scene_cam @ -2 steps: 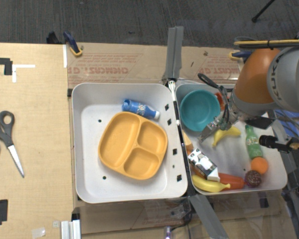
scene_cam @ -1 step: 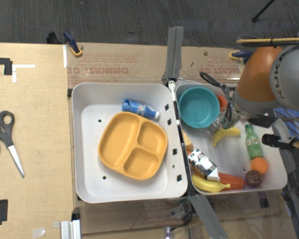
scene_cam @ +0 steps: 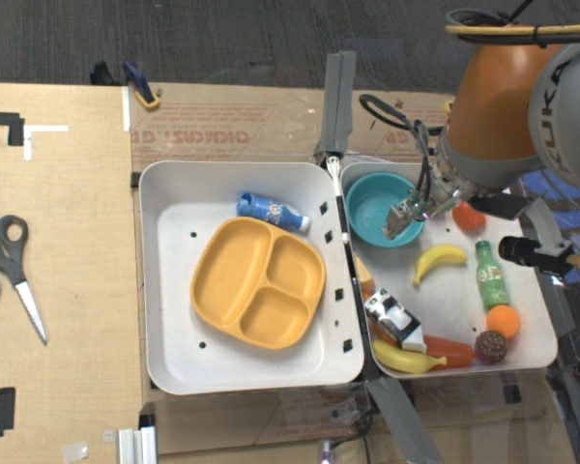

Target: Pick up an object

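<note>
The right bin [scene_cam: 451,297] holds a teal bowl [scene_cam: 370,209], a yellow banana [scene_cam: 438,259], a green bottle [scene_cam: 489,275], an orange ball [scene_cam: 502,319], a red-orange piece [scene_cam: 470,217], a dark brown ball [scene_cam: 490,347], a second banana [scene_cam: 404,359], a red piece [scene_cam: 449,346] and a black-and-white object [scene_cam: 391,313]. My gripper [scene_cam: 404,218] hangs low over the bowl's right rim, up and left of the first banana. I see nothing held in it.
In the left bin [scene_cam: 147,278] lie a yellow divided plate [scene_cam: 259,282] and a blue bottle [scene_cam: 271,211]. Scissors [scene_cam: 14,269] rest on the bench at far left. The arm's orange band [scene_cam: 498,95] looms above the right bin's back corner.
</note>
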